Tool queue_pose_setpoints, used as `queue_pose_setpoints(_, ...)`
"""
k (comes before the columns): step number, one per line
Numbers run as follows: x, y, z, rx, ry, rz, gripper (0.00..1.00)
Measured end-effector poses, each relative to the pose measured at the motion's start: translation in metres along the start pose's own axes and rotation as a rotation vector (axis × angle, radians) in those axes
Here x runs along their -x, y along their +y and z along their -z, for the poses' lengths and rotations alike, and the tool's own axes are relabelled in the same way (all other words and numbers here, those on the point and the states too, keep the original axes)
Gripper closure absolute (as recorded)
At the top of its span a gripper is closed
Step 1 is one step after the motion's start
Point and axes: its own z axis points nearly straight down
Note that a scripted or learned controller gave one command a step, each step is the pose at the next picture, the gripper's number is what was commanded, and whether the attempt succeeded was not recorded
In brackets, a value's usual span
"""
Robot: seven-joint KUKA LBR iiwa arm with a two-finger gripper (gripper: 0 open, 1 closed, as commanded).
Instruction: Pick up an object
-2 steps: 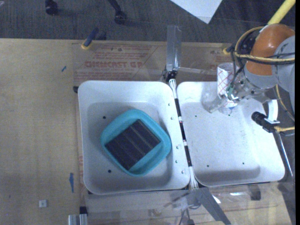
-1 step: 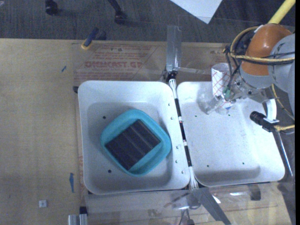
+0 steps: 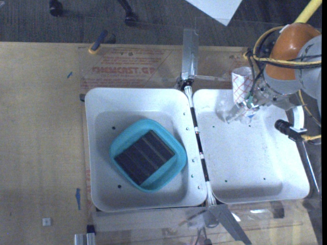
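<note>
A teal square dish (image 3: 148, 154) with a dark ribbed inside lies tilted in the middle of the left bin (image 3: 97, 137). My gripper (image 3: 239, 113) hangs low over the back part of the right bin (image 3: 255, 172), close to the bin floor. A white cup-like thing with a red pattern (image 3: 240, 87) is right behind the gripper, at the bin's back rim. Whether it touches the gripper is unclear from this angle.
The grey arm with its orange band (image 3: 292, 47) and cables comes in from the upper right, over the right bin's back corner. A metal divider post (image 3: 189, 55) stands behind the gap between the bins. A black knob (image 3: 284, 126) sticks out near the right rim.
</note>
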Motion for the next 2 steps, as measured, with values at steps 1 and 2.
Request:
queue_pose_setpoints(1,-0.072,0.030,0.088,0.021,0.000,-0.078,1.00)
queue_pose_setpoints(2,-0.052,0.014,0.115,0.022,-0.003,0.010,1.00)
